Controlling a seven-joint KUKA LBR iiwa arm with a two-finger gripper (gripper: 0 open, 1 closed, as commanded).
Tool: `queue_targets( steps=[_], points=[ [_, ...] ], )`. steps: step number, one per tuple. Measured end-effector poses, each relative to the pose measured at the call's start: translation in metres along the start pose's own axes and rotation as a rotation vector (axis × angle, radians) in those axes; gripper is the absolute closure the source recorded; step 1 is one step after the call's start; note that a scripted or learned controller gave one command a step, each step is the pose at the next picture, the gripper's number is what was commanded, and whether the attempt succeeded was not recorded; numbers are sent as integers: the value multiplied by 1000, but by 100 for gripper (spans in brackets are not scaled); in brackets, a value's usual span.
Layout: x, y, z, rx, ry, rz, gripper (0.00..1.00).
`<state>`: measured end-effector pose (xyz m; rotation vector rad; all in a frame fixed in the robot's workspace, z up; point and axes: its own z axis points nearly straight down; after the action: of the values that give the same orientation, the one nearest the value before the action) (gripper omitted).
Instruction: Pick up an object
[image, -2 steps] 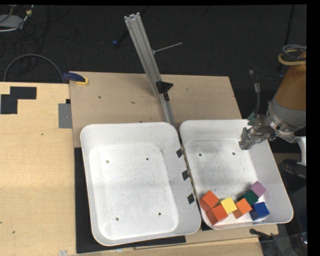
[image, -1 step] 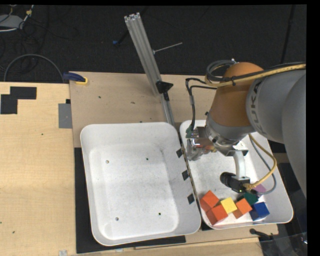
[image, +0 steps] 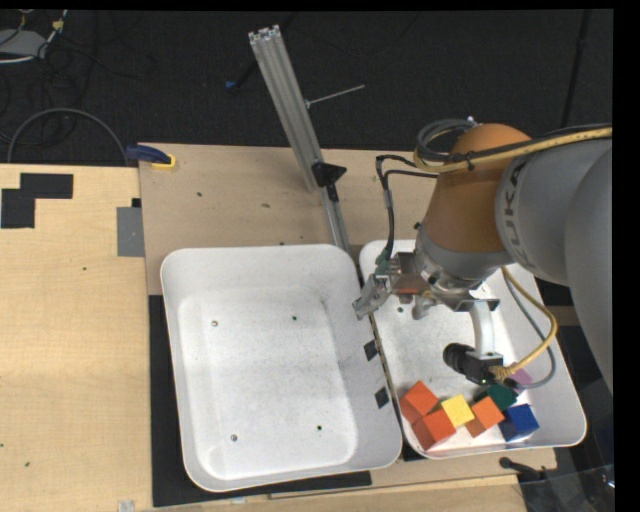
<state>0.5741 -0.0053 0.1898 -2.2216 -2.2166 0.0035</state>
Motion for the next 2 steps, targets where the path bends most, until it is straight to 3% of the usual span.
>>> queue_targets(
  steps=[1, 2],
  points=[
    [-3, 0, -10, 1, 1, 5, 100],
    [-3, 0, -9, 2, 0, 7, 0]
  ],
)
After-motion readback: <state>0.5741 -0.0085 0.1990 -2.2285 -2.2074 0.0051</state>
